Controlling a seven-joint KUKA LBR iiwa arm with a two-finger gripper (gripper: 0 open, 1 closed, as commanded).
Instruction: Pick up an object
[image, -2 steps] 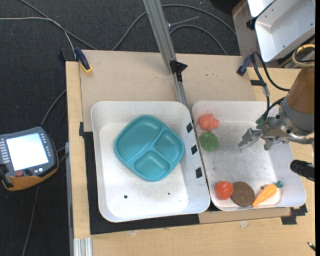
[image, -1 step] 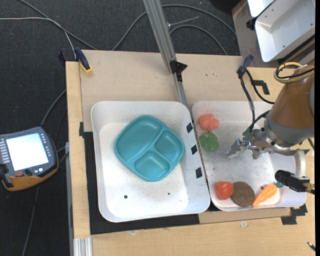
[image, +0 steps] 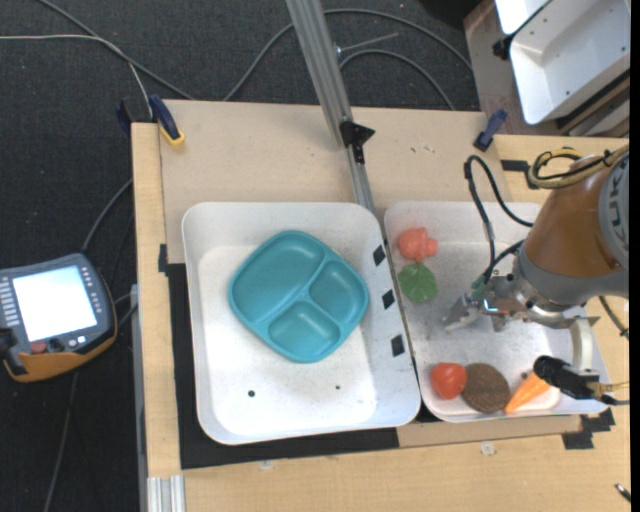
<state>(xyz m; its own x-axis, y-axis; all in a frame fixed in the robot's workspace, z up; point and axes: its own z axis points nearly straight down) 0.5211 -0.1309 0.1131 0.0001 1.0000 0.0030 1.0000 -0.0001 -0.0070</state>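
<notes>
The right bin (image: 450, 225) holds several small objects. A pink-red lump (image: 415, 243) lies near its far left, with a green one (image: 418, 283) just below it. Along the near edge sit a red round piece (image: 449, 379), a brown disc (image: 486, 387) and an orange carrot-like piece (image: 530, 393). My gripper (image: 466, 311) hangs over the middle of this bin, fingers pointing left and slightly apart, with nothing between them. It is to the right of the green lump and above the red piece.
The left bin (image: 215, 400) carries a teal divided plate (image: 298, 295). A metal post (image: 335, 95) rises at the back between the bins. A teach pendant (image: 55, 315) lies on the floor at left. Cables trail near the wrist.
</notes>
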